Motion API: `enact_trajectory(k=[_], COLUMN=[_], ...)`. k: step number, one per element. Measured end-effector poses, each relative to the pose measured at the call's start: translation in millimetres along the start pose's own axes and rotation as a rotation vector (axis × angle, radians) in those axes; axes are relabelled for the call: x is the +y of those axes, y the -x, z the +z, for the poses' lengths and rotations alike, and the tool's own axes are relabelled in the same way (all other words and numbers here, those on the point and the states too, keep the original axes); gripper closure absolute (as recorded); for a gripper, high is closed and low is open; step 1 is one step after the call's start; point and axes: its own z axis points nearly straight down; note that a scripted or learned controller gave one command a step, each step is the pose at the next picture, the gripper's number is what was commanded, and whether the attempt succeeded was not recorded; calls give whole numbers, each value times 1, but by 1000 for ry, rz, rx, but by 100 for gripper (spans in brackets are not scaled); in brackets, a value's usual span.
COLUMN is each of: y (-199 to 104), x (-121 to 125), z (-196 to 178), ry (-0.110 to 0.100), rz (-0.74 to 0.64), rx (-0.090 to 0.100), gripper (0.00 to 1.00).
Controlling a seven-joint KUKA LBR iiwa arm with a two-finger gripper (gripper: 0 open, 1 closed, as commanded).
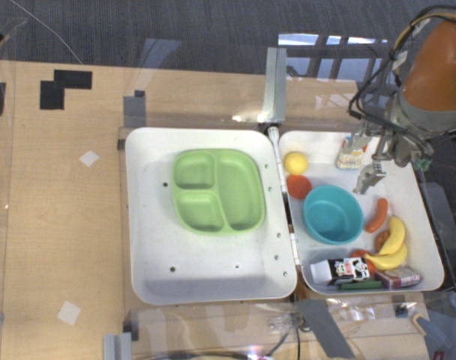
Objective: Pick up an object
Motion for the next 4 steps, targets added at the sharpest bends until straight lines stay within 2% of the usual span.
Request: enact_trajectory(k=[1,2,3,4], y=[-3,-23,-49,-64], x=[-73,-69,-57,-57], z=[99,117,116,115], ry=[1,-1,-2,-1], rz=[83,175,330,481], rx=[11,-2,-2,-5], gripper=[0,0,0,0])
